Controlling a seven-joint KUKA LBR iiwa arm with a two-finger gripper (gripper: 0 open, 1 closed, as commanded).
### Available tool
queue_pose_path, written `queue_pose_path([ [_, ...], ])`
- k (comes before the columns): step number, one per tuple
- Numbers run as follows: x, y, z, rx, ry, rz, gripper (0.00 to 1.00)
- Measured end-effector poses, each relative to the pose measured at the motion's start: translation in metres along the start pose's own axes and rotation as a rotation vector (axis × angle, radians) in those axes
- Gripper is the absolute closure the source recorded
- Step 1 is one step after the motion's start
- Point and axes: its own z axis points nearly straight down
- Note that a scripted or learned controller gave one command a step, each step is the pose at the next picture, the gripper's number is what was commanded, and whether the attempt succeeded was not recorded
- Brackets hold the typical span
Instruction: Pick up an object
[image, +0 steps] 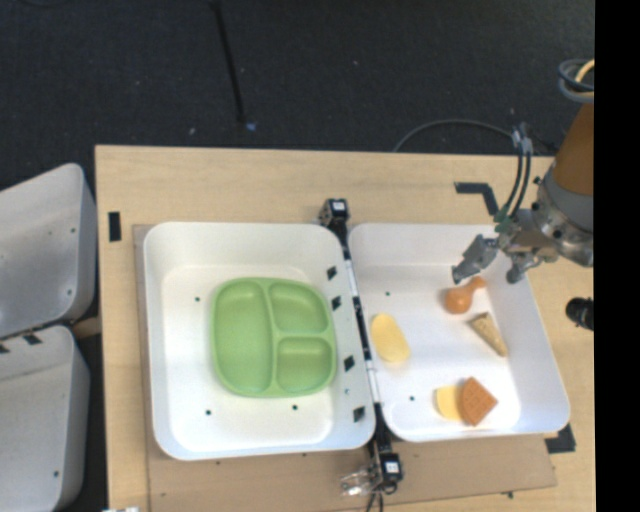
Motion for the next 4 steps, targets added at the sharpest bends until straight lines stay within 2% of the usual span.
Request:
queue_pose_path([
  [1,0.0,0.002,-0.007,-0.011,-0.002,-0.002,0.0],
  [2,-0.006,0.009,0.039,-0.009,-0.003,-0.001,0.0],
  [4,0.001,0.009,0.13,-0.008,-0.002,0.003,0.0],
])
